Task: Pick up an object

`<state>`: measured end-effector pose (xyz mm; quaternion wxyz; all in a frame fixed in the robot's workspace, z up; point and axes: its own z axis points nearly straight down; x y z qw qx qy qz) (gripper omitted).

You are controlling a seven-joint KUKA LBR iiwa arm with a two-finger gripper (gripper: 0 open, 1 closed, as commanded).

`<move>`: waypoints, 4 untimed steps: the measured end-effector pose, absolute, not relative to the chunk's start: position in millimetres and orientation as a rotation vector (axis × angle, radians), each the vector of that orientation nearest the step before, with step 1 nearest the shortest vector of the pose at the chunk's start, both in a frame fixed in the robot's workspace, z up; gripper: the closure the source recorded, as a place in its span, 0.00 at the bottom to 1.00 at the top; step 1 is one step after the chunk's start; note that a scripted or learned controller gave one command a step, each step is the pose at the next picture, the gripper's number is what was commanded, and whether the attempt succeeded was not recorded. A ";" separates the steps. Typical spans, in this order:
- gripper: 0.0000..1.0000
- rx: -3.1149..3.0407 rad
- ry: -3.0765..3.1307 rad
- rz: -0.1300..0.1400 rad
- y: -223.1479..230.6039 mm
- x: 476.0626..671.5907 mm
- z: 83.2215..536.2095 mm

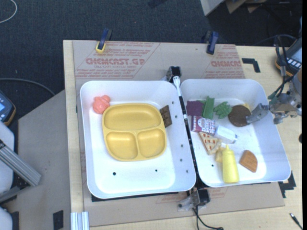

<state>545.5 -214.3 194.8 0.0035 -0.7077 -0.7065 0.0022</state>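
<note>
Gripper [259,113] at the right bin's [273,143] right side, beside the brown round piece [239,115]; can't tell how the tool is set.

2 white bins side by side. Left bin [96,143]: yellow 3-compartment plate [134,131], pink toy [101,104] at its far-left corner, small brown block [166,116] touching its right edge. Right bin: purple packet [195,110], green pieces [215,108], pizza slice [209,142], yellow bottle [230,164] near the front, orange-brown piece [248,160] to its right.
</note>
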 end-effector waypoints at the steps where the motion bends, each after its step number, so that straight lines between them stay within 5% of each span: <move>1: 0.00 -2.222 -2.222 0.000 -214.3 547.9 199.0; 3: 0.00 -2.225 -2.226 -0.003 -211.3 550.4 101.6; 4: 1.00 -2.225 -2.224 -0.002 -211.2 549.8 109.9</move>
